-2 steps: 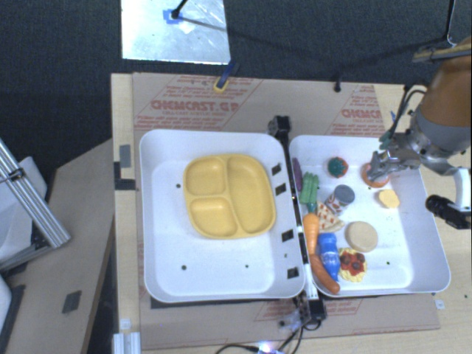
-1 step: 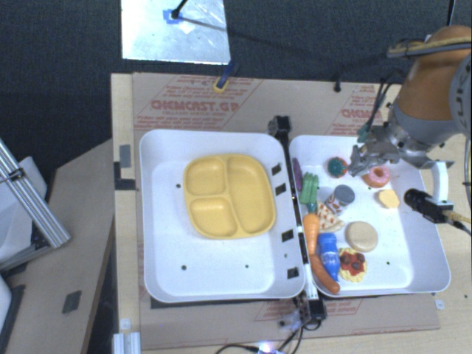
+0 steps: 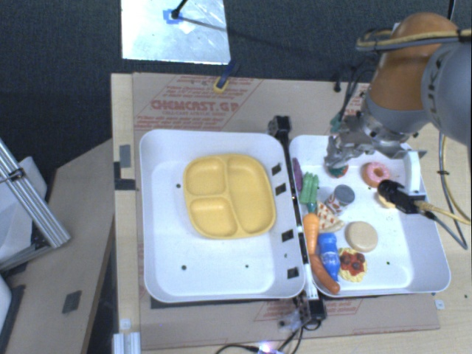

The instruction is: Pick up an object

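Hand [image 3: 338, 162] points down into right bin [image 3: 431, 253], arm [image 3: 405, 72] bent above.

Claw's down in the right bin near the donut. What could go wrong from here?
1. The claw sits over a small item at the right bin's back, and the pink donut lies close beside it, so a grasp may nudge the donut or catch nothing.
2. Toys crowd the bin's left wall: carrot, green piece, blue bottle. A sweep that way could jam against them.
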